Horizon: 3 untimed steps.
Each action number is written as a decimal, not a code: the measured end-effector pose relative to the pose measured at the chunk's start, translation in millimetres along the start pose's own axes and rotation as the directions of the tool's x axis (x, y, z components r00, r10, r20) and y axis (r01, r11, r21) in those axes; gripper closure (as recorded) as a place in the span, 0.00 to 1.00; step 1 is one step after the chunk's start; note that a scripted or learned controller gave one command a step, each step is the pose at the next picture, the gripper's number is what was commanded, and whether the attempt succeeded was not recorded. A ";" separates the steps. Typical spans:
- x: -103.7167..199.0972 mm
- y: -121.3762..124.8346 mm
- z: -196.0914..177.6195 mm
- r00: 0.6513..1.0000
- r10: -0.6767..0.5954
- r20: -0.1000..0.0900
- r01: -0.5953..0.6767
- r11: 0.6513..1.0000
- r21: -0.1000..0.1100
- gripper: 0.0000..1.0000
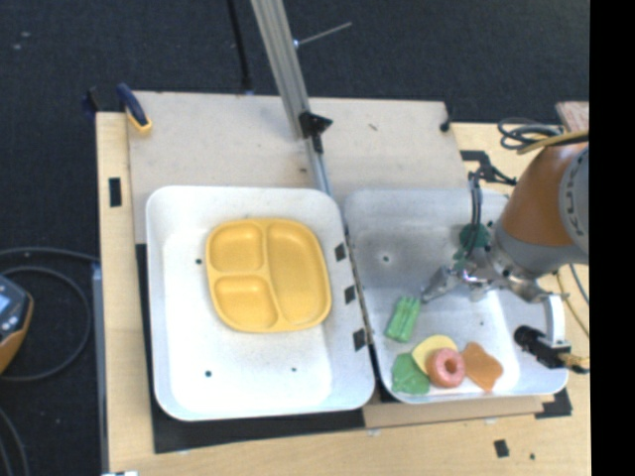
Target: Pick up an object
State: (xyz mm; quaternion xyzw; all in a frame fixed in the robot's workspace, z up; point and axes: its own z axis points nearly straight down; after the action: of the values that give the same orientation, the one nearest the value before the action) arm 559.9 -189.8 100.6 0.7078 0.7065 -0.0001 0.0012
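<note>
Several small toy food pieces lie in the right bin [397, 226]. A light green ridged block [404, 317] lies near the bin's middle. Along the front edge sit a dark green piece [408, 376], a yellow disc [433, 348], a pink ring doughnut [446, 368] and an orange piece [483, 366]. My gripper [444, 283] hangs low over the right bin, just right of and slightly above the ridged block. Nothing shows in its grasp. The arm's orange band [536, 201] and grey wrist cover the bin's right side.
The left bin [179, 365] holds a yellow divided plate [268, 273]. A metal pole [283, 53] rises from a clamp behind the bins. Cables lie at the bench's back right corner.
</note>
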 end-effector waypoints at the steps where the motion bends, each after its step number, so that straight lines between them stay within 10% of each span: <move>1: -0.5 2.0 -13.5 1.000 0.002 -0.001 -0.002 1.000 -0.006 1.00; 3: -13.5 15.0 -128.4 1.000 -0.005 0.002 0.005 1.000 -0.007 1.00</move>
State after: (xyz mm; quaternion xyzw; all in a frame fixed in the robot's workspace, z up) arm 574.7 -203.1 229.0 0.7061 0.7081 0.0016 0.0042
